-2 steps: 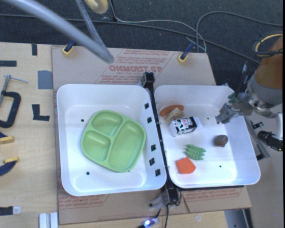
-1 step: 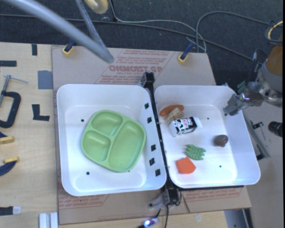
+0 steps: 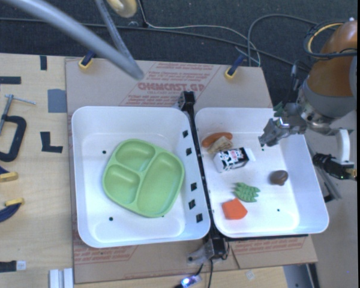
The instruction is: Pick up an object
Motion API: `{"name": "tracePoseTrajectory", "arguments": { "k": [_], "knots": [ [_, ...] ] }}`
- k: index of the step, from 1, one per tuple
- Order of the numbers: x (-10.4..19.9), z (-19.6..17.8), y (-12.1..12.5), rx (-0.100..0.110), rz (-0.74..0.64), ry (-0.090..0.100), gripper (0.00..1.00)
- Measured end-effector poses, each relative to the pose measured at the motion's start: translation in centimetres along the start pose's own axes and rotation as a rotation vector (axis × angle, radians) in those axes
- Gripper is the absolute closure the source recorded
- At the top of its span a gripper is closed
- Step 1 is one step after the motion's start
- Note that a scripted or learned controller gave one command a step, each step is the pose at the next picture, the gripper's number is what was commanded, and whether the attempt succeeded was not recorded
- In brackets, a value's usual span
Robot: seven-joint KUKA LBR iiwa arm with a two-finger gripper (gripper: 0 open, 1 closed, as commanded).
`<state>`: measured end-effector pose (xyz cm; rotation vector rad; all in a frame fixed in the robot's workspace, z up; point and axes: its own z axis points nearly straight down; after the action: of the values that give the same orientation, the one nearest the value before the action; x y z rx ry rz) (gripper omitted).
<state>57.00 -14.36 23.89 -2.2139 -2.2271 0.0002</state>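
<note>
The claw point(image 3: 267, 138), whose opening I cannot tell, hangs just right of the carton point(image 3: 233, 159), which lies long axis left-right, slightly lower.

Wooden worktop point(image 3: 30, 179), brown board point(image 3: 168, 83) on it, two white bins side by side, left bin point(image 3: 87, 161), right bin point(image 3: 306, 185), black clamp point(image 3: 9, 134) at left
</note>
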Motion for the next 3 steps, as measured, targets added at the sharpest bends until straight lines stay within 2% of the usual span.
{"name": "tracePoseTrajectory", "arguments": {
  "k": [3],
  "knots": [
    [14.5, 2.5, -2.1, 0.002, 0.001, -0.001, 1.00]
  ]
}}
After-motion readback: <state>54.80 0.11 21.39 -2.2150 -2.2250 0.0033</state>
